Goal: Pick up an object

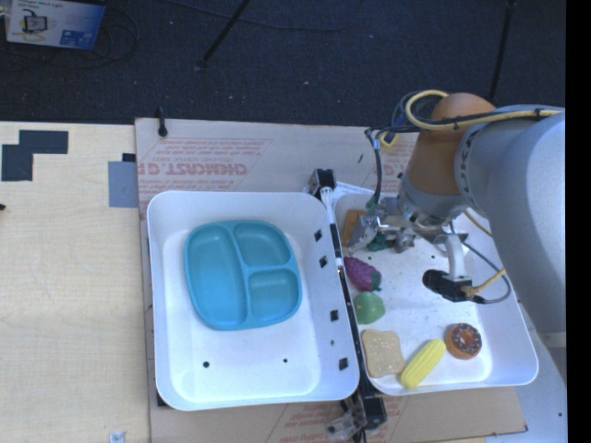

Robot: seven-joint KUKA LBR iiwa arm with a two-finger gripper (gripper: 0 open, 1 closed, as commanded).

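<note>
1 blue tray [243, 274], 5 toy foods [420, 362], 2 bins [235, 377]

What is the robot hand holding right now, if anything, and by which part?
It cannot be told. The hand is low in the right bin, near something dark green, but the view is too cluttered to show a hold.

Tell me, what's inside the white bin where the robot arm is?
The right bin holds a purple eggplant, green toy, cracker, corn and donut. The arm covers the bin's far corner.

A dark carpet floor [277, 53] lies beyond the pale wooden bench [65, 293], with a blue box [55, 12] on it.
</note>
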